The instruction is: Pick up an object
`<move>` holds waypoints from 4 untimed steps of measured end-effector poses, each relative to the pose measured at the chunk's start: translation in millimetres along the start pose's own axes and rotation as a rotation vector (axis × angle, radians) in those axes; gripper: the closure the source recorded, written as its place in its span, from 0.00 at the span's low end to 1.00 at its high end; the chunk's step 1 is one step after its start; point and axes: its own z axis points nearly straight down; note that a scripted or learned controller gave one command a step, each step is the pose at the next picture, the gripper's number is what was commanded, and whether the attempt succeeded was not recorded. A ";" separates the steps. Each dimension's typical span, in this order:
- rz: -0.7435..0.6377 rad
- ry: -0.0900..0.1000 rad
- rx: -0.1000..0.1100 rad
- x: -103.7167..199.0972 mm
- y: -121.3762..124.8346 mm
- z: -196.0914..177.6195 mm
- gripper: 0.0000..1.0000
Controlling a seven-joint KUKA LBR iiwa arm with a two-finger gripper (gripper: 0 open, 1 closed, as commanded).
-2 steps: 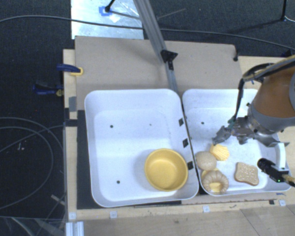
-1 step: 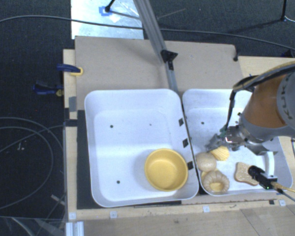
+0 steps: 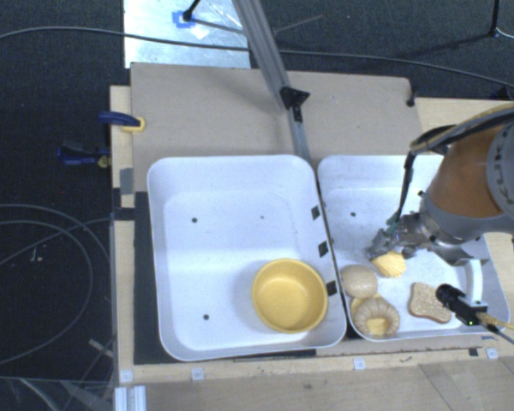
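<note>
My claw (image 3: 385, 248) hung just above the yellow shell (image 3: 390, 265) in the right bin (image 3: 351, 187); whether it gripped, I couldn't tell. The shell looked light, rigid, ridged; I'd pinch its narrow sides.

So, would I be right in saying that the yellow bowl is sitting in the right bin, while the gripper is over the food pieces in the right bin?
Not quite: the camera view shows the yellow bowl in the left bin, not the right. The gripper is indeed over the food pieces in the right bin.
</note>
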 end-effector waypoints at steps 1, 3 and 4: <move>-0.005 -0.002 -0.005 -8.1 7.2 -59.1 1.00; -0.004 -0.001 0.002 -4.7 9.7 -103.7 1.00; -0.011 0.002 0.001 43.5 27.1 -96.7 1.00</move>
